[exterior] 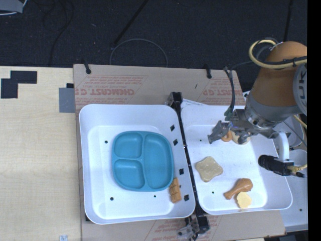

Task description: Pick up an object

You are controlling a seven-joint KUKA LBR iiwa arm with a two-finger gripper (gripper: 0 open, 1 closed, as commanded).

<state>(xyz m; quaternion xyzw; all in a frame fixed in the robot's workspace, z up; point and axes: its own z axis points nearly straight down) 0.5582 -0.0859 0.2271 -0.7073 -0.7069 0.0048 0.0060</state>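
Note:
My gripper (229,134) hangs over the back of the right bin (281,197), its two dark fingers (216,134) spread apart and open. A small orange-tan piece (227,136) lies between them, low in the bin; I cannot tell whether either finger touches it. In front of the gripper lie a flat tan bread-like slice (208,168), a brown drumstick (238,188) and a small yellow round piece (244,200). The grey and orange arm (279,79) comes in from the right.
The left bin (95,205) holds a blue divided plate (142,160) and a small orange food piece (174,190) by the wall between the bins. A black fitting (274,164) juts over the right bin's right side. Brown cardboard (130,87) lies under both bins.

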